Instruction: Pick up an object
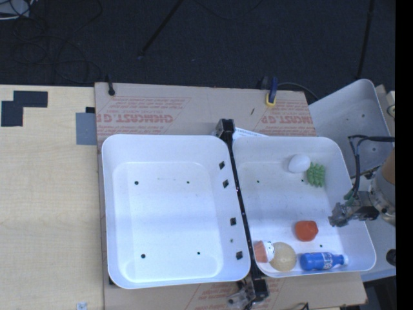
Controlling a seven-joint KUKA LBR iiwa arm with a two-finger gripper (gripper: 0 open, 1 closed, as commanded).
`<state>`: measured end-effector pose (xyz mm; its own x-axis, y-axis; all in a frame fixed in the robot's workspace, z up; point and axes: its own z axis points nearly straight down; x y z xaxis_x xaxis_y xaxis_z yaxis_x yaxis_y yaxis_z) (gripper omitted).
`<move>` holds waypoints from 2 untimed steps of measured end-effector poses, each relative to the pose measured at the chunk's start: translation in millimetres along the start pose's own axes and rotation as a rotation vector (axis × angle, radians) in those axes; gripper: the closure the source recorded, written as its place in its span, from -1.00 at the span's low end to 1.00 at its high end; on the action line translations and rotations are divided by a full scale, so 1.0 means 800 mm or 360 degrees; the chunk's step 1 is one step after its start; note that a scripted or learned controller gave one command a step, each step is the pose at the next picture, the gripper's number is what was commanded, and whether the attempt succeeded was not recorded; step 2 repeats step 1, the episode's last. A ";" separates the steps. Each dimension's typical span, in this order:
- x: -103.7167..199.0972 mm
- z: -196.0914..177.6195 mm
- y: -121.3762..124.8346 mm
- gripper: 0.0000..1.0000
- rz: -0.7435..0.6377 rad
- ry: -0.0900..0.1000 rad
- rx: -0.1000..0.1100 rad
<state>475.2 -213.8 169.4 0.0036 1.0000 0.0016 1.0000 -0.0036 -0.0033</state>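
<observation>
Tabletop [45,192]: pale wood, with a cardboard sheet [193,112] under both bins.

Left bin [116,173]: sits just left of the right bin, walls touching along the black divider clips.

Right bin [335,154], my landmark: all loose items lie inside it.

My jaws [341,216]: at the right bin's right wall, about mid-height, dark tip over the rim. The view is too small and dark here; I cannot tell how far apart they stand, nor whether they touch or hold anything.

Blue bottle [321,261]: on its side along the right bin's near wall, long axis running left-right, white cap toward the right corner.

Tan ball [282,257]: just left of the bottle, beside an orange-and-white piece [261,250].

Red object [306,230]: above the bottle, mid-floor.

White ball [299,163] and green tuft [315,174]: touching, near the far right corner.
</observation>
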 end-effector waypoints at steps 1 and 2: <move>0.000 0.001 0.000 -1.00 0.0005 0.0001 0.0001; 0.000 0.001 0.000 -1.00 0.0005 0.0001 0.0001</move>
